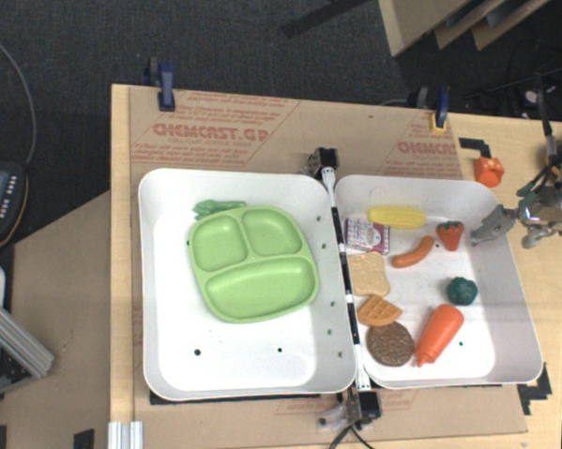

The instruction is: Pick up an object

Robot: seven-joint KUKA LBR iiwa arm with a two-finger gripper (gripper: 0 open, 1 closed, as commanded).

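Camera view: gripper [503, 224] hovers at right bin's [521, 307] rim.

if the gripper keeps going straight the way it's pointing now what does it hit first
The gripper points left over the right bin's rim. Going straight on, it would probably meet the red pepper first, though its height above the bin is unclear.
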